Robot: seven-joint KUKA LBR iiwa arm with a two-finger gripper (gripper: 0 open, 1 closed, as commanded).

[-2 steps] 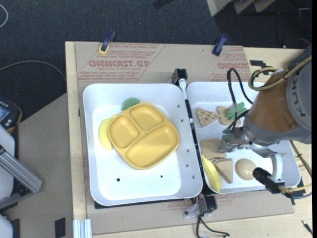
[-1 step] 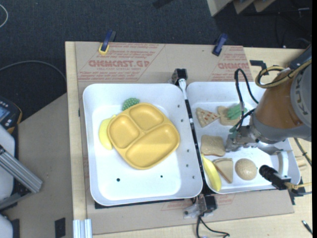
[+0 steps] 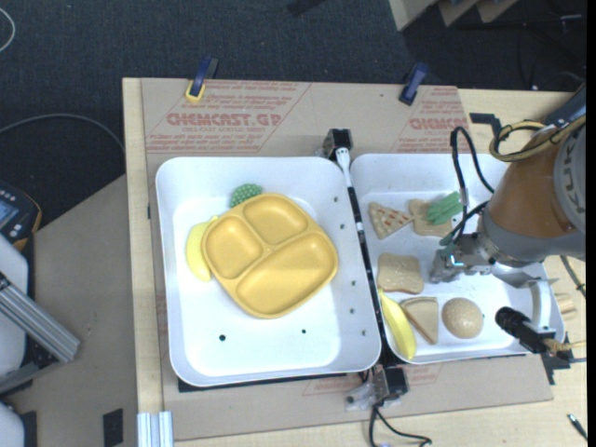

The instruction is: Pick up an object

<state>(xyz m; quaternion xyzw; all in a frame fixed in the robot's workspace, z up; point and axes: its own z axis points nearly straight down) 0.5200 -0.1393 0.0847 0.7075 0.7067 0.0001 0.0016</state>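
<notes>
- Gripper (image 3: pixel 450 261) hangs low over the right bin (image 3: pixel 424 164), just right of the bread slice (image 3: pixel 400 274); whether it is open or closed I cannot tell, and nothing shows in its grasp.
- Bread slice looks the likeliest pick: it lies just left of the gripper, roughly square with no clear long axis, so a short shift left should do.
- Nearer than the slice sit a tan wedge (image 3: pixel 423 318), a round bun (image 3: pixel 462 318) to its right and a banana (image 3: pixel 398 328) along the bin's left wall.
- Beyond the slice lie a pizza wedge (image 3: pixel 388 220) and a green-topped piece (image 3: pixel 438 212).
- Well left of the slice, the left bin (image 3: pixel 186 333) holds a yellow tray (image 3: pixel 270 254), with a green piece (image 3: pixel 246 194) at its far edge.
- Bins rest on a board (image 3: pixel 140 250) clamped at the far side; dark carpet (image 3: pixel 112 26) lies beyond.
</notes>
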